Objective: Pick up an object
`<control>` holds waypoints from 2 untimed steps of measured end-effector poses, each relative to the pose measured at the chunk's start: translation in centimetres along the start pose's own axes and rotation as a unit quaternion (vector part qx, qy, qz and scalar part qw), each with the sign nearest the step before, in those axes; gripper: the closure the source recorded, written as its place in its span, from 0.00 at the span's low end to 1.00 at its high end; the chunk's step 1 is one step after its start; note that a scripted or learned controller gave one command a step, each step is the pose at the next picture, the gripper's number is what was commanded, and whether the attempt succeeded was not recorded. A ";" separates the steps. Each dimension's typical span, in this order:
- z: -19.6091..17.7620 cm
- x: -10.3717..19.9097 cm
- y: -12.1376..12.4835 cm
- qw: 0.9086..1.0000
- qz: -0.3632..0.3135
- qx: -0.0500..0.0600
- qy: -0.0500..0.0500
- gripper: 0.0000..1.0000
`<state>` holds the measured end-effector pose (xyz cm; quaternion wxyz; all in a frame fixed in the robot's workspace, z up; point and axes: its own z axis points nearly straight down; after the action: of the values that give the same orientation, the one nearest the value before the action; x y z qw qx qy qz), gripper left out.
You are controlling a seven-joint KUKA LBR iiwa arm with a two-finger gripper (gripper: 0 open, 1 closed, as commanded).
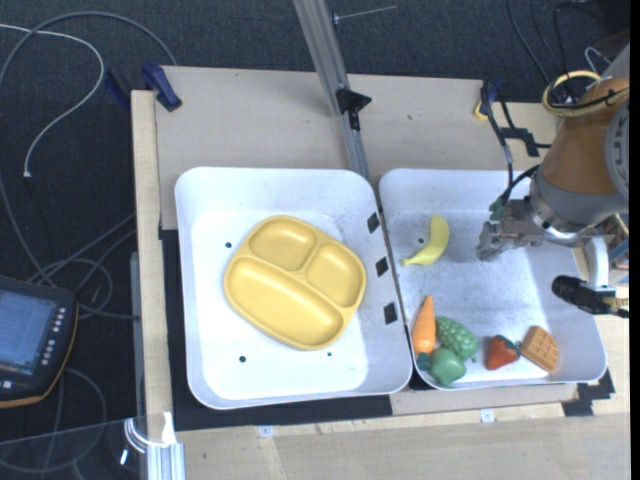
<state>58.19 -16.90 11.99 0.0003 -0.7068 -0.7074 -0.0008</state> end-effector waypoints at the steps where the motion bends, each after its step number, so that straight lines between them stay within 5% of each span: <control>1: -6.5 0.1 0.0 1.000 0.000 -0.003 -0.002 1.00; 2: -9.0 0.1 0.1 1.000 0.000 -0.003 -0.002 1.00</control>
<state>58.30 -16.84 21.04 -0.0026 -0.7066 -0.7076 -0.0015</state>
